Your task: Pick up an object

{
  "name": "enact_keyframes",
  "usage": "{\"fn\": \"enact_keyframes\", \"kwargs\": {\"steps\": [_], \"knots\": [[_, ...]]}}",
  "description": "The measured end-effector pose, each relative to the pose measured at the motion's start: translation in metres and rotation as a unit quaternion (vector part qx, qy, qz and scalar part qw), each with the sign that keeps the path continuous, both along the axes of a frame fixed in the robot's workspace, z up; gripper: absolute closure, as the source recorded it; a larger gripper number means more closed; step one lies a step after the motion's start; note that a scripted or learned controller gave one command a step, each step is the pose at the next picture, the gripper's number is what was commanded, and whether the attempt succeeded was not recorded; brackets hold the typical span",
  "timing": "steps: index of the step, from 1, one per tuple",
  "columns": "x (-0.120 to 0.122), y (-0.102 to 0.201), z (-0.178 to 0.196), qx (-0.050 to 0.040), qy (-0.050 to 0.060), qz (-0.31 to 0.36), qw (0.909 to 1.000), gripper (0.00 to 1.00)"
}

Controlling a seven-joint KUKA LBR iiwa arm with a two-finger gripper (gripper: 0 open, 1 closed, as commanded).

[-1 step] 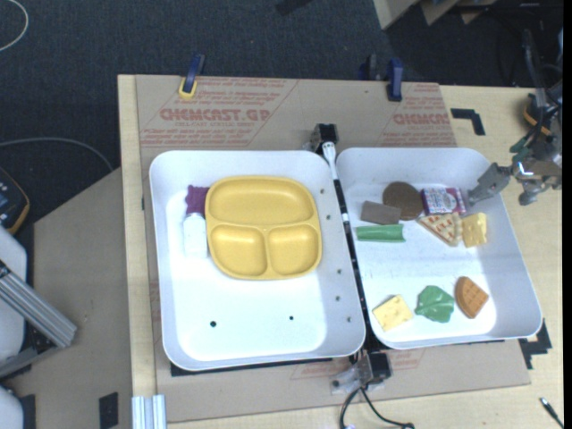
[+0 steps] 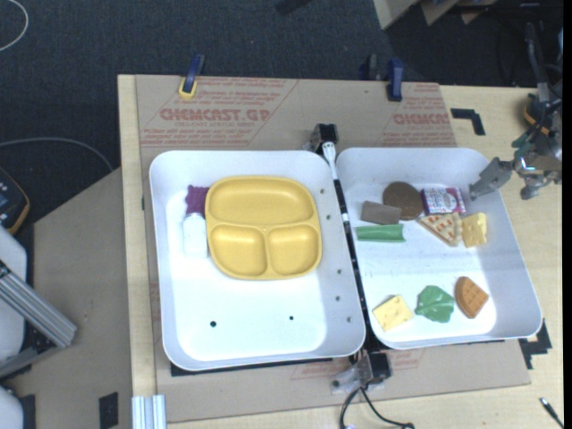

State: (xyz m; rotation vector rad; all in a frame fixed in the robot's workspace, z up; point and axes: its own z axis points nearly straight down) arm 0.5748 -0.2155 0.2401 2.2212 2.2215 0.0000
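The jaws are seen at the right bin's far edge. Nothing is held between them. Whether they are open cannot be told.

Left bin: front half bare; yellow divided tray blocks the rear.
Right bin: food pieces scattered; centre strip open.

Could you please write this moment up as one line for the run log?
stage: approach | gripper: over right bin's far right rim, nothing held | yellow tray: left bin
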Motion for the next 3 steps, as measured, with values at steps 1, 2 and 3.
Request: {"fn": "enact_keyframes", "kwargs": {"steps": [1,2,3], "knots": [[-0.001,0.007,-0.045,0.0013,0.003,0.000,1.0000,0.00],[-0.001,0.014,-0.108,0.0017,0.003,0.001,1.0000,0.00],[0.000,0.018,-0.157,0.0031,0.002,0.001,1.0000,0.00]]}}
